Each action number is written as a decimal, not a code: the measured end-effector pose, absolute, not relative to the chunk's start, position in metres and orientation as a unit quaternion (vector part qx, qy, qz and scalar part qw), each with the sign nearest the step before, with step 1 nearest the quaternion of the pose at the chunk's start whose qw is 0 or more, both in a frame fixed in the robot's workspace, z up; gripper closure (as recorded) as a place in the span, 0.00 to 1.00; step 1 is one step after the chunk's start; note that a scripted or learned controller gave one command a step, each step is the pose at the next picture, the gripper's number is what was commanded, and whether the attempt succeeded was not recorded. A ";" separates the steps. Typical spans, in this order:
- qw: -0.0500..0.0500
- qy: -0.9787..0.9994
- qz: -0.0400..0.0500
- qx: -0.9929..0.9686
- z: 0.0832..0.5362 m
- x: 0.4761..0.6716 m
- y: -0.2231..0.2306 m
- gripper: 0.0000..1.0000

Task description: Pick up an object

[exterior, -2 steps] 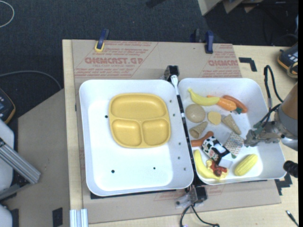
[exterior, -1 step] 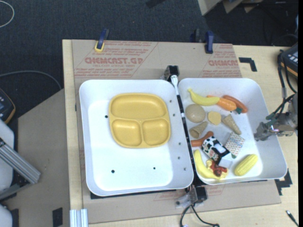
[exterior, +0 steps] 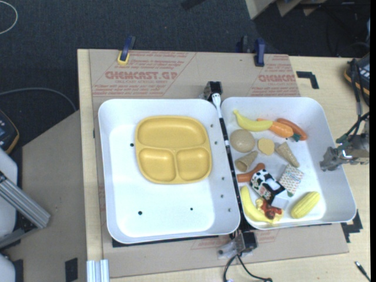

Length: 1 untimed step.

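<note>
Overhead slanted view of my bench: two shallow white bins side by side on a brown board. The left bin (exterior: 117, 175) holds a yellow divided tray (exterior: 173, 148). The right bin (exterior: 329, 128) holds a heap of toy food, and that's where my pick has to come from.

The gripper (exterior: 332, 159) sits at the right bin's right rim, about mid-height in the picture, w/ the arm coming in from the right. It's small and blurred here, so I cannot tell how the claw is set, and nothing shows between it.

Key relation: every object lies to picture-left of the gripper. Nearest, I judge, is the corn cob (exterior: 305, 204), below and left of it near the bin's lower right corner, long axis slanting up to the right. Next nearest are the speckled block (exterior: 292, 177) and the cone (exterior: 287, 153), both left of the gripper. Farther off: carrot (exterior: 288, 127) and upper banana (exterior: 251, 123) along the top, round brown ball (exterior: 242, 140), a black-and-white toy (exterior: 265, 184), and a second banana (exterior: 254, 209) along the bottom edge.

Readable writing: the board is printed in red, "CHEMCAST" plus approx. "G.P" above the left bin, and the same word partly visible above the right bin. No labels legible on the toys.
</note>
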State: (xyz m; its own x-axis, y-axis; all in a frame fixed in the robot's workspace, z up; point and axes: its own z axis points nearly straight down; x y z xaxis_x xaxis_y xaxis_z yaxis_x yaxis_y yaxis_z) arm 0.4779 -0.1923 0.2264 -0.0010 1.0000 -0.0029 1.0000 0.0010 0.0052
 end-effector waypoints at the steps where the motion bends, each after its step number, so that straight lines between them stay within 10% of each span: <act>1: -0.001 0.709 0.001 0.705 0.224 0.488 -0.133 1.00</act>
State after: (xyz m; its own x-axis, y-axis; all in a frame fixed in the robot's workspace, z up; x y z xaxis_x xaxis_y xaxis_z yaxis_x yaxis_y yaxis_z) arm 0.4879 -0.1333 0.2244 -0.0056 1.0000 0.0021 1.0000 0.0056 -0.0006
